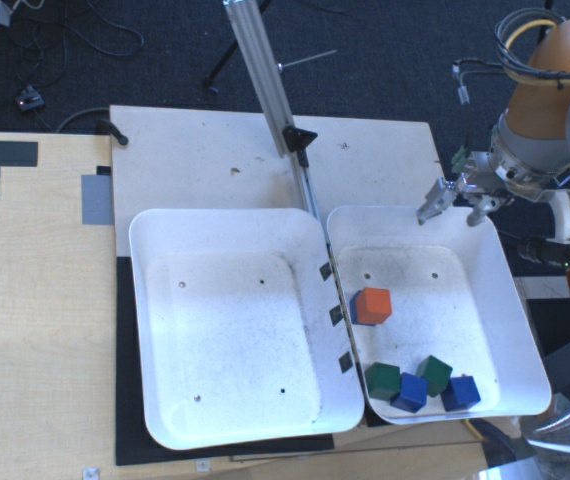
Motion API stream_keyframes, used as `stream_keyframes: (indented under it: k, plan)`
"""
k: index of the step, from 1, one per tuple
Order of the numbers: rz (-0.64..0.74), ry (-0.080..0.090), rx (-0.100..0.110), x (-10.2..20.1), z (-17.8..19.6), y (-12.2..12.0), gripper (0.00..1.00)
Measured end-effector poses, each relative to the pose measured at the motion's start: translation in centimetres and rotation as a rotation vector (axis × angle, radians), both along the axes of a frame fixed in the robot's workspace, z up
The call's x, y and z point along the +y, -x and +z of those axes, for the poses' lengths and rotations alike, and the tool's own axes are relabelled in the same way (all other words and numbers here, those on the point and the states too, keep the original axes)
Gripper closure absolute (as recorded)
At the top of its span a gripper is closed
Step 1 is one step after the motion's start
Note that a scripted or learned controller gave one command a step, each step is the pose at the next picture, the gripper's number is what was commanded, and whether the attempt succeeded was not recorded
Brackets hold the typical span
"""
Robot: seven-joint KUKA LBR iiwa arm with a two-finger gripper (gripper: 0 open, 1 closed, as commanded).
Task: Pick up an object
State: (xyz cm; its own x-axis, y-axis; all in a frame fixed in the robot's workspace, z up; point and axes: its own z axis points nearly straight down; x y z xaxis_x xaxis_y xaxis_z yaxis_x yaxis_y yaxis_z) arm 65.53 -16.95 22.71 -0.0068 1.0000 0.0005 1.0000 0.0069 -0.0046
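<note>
Hovering over the far rim of the right bin (485, 268), at about one o'clock from its centre, the gripper (457, 206) hangs with its two fingers spread apart and nothing between them. An orange block (372, 306) sits alone near the divider at nine o'clock, while two green blocks (383, 379) and two blue blocks (411, 392) huddle at six o'clock, some touching. Judging from here, the lone orange one is the cleaner pick: centre above it, square the fingers to its flat sides, then descend straight.
</note>
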Motion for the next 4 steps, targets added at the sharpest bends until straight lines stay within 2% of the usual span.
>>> stream_keyframes:
  k: [1, 2, 3, 4]
  plan:
    - [-0.001, -0.004, 0.002, 8.2, -2.6, 2.5, 0.00]
    - [-0.004, 0.002, -0.001, 6.8, -6.8, -0.1, 0.00]
    - [-0.011, 0.006, -0.009, -0.7, -1.1, -0.8, 0.00]
    - [-0.001, -0.004, 0.003, 8.3, -3.8, 2.8, 0.00]
